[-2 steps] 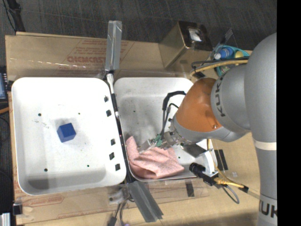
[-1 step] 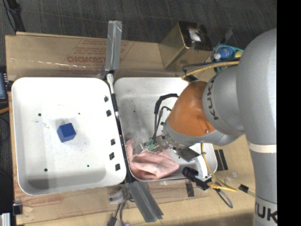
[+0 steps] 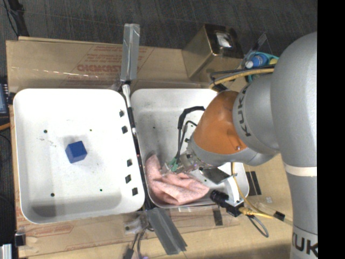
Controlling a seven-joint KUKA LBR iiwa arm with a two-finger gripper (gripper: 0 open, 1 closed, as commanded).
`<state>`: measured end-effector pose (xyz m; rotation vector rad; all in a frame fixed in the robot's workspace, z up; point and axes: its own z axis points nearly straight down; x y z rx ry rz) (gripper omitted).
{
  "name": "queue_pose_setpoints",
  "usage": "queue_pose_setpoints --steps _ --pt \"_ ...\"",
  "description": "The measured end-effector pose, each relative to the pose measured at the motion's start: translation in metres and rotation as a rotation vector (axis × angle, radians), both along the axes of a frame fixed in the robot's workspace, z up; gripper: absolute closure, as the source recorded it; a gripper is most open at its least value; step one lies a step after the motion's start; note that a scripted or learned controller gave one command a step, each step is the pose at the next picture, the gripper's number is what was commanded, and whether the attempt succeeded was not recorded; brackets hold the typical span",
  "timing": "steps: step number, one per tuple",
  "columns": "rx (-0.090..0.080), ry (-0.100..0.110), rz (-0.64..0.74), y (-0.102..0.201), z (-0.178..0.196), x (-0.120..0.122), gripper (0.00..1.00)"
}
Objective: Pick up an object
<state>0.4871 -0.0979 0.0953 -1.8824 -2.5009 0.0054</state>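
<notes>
Over the right bin (image 3: pixel 161 104) the grey arm (image 3: pixel 280 107) had bent low, its orange band bulging above the wrist, and the gripper (image 3: pixel 180 166) sat right at the upper edge of a pink cloth (image 3: pixel 175 186) crumpled in the bin's near corner. From where I stood I could not tell whether the fingers were spread or pinched; the wrist and a tangle of cables hid them. The cloth looked soft, limp and folded on itself, with no firm edge to take. That seemed the risk: a pinch might catch only a thin fold that would slide free on the lift, or press against the smooth bin floor and take nothing. Across in the left bin (image 3: pixel 32 144) a small blue cube (image 3: pixel 76 151) lay alone, hard-edged and matte, well apart from the arm
</notes>
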Motion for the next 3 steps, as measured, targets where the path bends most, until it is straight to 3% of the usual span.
queue_pose_setpoints --steps 1,2,3 --pt "-0.001 0.0 -0.001 -0.0008 0.0002 0.0 0.0" --pt "0.0 0.007 0.004 -0.0007 0.0057 0.0005 1.0" --pt "-0.001 0.006 0.003 -0.001 0.0058 0.0005 0.0"
